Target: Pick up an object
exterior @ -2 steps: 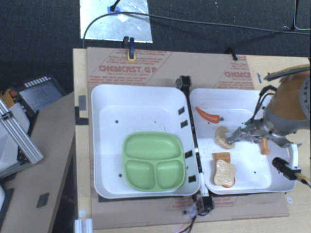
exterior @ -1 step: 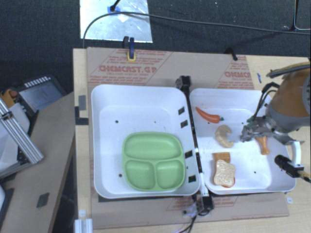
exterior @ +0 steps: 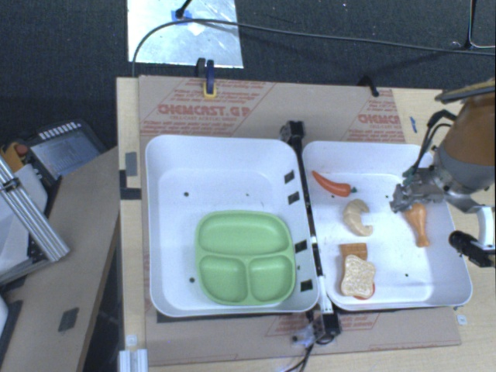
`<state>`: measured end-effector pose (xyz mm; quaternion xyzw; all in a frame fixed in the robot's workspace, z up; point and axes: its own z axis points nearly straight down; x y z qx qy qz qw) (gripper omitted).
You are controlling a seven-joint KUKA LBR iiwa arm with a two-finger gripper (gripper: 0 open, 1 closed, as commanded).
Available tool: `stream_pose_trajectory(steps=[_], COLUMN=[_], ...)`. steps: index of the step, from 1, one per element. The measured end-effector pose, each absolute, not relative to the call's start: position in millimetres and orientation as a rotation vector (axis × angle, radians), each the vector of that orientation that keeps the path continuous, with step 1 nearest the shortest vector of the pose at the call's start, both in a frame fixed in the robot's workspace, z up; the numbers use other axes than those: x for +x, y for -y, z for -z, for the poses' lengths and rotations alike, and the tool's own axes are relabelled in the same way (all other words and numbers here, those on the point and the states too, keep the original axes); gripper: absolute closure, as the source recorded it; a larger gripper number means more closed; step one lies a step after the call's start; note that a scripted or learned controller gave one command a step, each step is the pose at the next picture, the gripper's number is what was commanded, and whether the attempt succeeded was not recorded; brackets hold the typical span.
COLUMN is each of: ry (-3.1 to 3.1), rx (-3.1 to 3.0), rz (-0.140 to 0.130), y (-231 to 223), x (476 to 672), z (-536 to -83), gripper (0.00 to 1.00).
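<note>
The right bin (exterior: 434,289) holds a red chili pepper (exterior: 332,183) at its back left and a pale curved piece of food (exterior: 357,217) below it. A slice of toast (exterior: 357,274) lies near the front. An orange-brown drumstick (exterior: 418,225) lies at the right side of the bin. My gripper (exterior: 408,195) hangs low over the drumstick's upper end, with the grey arm and its orange band (exterior: 469,142) behind it to the right. Whether it touches the drumstick is hidden.
The left bin (exterior: 174,169) carries a green three-compartment plate (exterior: 244,256) toward its front. A black divider (exterior: 304,208) runs between the bins. Cardboard lies under both bins. A second bench with a metal rail (exterior: 31,215) stands at the left.
</note>
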<state>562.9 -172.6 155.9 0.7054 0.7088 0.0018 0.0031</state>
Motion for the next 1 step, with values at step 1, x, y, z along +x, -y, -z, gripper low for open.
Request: stream_pose_trajectory(steps=[1], ry=[-2.218], rx=[2.215], rz=[-0.005], y=[181.3], x=[558.9], z=[-206.5], gripper=[1.00])
